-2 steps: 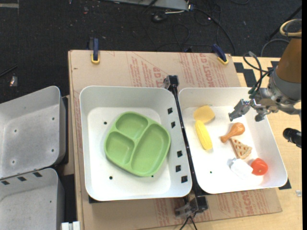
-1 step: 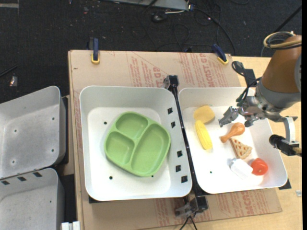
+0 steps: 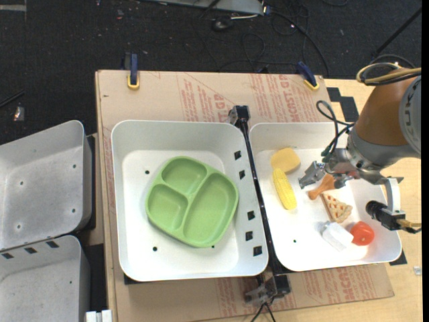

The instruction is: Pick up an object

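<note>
In the right bin (image 3: 305,257), the gripper (image 3: 320,177) hangs low over an orange piece (image 3: 320,186) (grip state: cannot tell). Just beside it lie a corn cob (image 3: 285,188), a yellow block (image 3: 285,158), a pizza slice (image 3: 337,208), a tomato (image 3: 362,233). Left bin (image 3: 134,247): green divided plate (image 3: 192,200).

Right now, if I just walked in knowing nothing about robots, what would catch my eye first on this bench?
Probably the bright green divided plate, lying alone in the left bin. Next, the toy food scattered in the right bin: a yellow corn cob, a yellow block, a pizza slice and a red tomato. The grey and orange arm reaches in from the right, its gripper low over an orange piece.
</note>
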Tool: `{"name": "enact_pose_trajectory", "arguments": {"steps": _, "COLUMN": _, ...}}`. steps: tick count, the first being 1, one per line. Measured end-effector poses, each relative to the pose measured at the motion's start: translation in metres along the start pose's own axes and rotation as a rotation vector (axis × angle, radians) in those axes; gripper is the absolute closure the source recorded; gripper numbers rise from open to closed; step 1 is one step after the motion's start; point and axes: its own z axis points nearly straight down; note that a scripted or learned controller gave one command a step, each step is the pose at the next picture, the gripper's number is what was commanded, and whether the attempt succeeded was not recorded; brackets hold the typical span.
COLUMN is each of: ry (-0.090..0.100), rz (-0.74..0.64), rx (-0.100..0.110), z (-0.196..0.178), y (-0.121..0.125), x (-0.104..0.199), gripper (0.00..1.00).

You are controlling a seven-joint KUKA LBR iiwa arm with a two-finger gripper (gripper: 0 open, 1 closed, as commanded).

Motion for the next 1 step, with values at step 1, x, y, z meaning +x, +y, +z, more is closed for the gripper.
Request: {"name": "enact_pose_trajectory", "arguments": {"steps": 1, "ry": -0.002, "rz": 0.0, "rx": -0.005, "z": -0.0128, "y": 0.0012, "x": -0.0003, "gripper": 1.0}}
